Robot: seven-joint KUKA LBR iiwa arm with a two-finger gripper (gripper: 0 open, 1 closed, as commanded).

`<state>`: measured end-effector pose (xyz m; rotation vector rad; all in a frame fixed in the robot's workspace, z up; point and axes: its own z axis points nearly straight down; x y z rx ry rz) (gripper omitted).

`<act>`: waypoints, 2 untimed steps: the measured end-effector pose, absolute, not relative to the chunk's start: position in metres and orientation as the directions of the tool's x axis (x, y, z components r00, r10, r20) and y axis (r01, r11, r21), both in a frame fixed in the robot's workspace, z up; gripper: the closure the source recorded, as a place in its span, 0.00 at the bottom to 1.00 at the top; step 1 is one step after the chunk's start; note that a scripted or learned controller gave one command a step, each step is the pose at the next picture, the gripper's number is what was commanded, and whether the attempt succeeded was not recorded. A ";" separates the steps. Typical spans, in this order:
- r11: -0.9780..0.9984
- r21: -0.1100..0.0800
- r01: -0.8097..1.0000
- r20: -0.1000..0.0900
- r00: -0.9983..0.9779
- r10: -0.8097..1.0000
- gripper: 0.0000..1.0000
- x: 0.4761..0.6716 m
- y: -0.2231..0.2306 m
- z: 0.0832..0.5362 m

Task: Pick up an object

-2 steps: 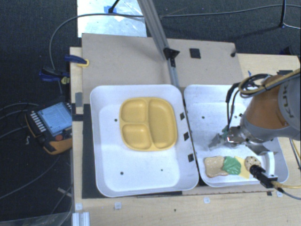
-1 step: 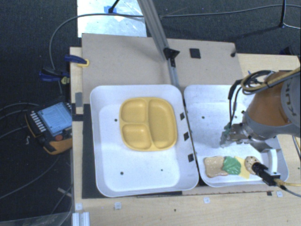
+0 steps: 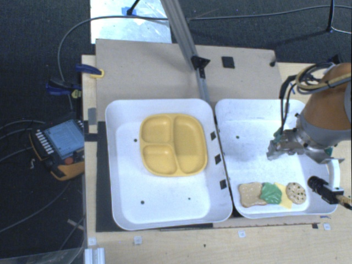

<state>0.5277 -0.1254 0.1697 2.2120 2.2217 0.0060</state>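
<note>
Yellow divided plate (image 3: 174, 144) in left bin | long axis left-right | pincer (image 3: 276, 148) state unclear

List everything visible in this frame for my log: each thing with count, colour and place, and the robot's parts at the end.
white bins: 2, white, side by side on the bench
divided plate: 1, yellow, three compartments, in the left bin toward its far side
toast slice: 1, tan, near edge of the right bin, leftmost of the food row
leafy piece: 1, green, overlapping the toast's right side
cheese slice: 1, yellow, between the leafy piece and the cookie
cookie: 1, tan with dark spots, right end of the row
handheld device: 1, blue screen with orange body, on the floor left of the bench
arm: 1, grey with orange band, over the right bin
gripper: 1, grey, above the right bin's middle, beyond the food row
</note>
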 end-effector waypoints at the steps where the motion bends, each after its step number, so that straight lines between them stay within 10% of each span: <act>1: 0.004 0.006 1.000 -0.002 -0.004 1.000 1.00 0.522 -0.127 0.216; 2: 0.005 0.007 1.000 -0.002 -0.005 1.000 1.00 0.524 -0.127 0.267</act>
